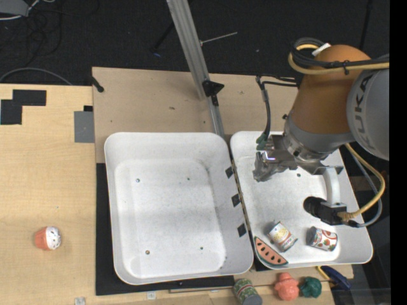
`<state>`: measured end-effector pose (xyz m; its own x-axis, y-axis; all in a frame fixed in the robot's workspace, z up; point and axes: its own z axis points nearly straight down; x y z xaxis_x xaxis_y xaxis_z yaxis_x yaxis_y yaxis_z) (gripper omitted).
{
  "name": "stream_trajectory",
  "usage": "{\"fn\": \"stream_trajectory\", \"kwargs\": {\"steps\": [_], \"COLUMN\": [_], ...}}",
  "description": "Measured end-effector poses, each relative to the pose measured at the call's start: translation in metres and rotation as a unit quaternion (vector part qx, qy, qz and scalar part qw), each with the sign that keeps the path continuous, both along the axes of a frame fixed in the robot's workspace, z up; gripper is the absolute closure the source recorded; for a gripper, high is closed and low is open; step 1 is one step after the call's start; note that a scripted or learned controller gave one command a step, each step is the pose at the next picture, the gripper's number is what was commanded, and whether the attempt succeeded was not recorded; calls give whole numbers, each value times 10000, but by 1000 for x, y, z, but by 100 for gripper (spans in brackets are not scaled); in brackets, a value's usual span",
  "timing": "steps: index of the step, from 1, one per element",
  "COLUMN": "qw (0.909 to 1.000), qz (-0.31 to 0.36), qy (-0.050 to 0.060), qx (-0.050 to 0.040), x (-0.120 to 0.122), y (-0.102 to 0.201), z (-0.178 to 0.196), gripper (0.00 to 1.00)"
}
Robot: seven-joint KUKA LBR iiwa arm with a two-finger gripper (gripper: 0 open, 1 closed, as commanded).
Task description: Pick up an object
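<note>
Grey gripper (264,169) poised in right bin (356,250); grip state unreadable.
Could close on nothing: cans (281,235) lying well beyond fingers.

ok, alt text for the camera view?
A grey and orange arm reaches from the right, its claw over the right bin, which has two cans and a watermelon slice along its near edge. The left bin sits beside it.

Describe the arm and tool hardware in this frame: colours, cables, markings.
The arm is grey with a broad orange band above the wrist and part of a dark KUKA marking on its side. Yellow and black cables loop over the top and down the right side. The tool is small, grey metal.
</note>
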<state>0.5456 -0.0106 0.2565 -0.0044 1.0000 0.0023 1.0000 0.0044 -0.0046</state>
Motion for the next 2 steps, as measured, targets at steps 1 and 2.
{"fn": "stream_trajectory", "kwargs": {"steps": [1, 2], "qw": [10000, 10000], "qz": [4, -8], "qy": [5, 18], "qx": [2, -7], "x": [-12, -15], "y": [57, 101], "z": [1, -13], "gripper": [100, 100]}}
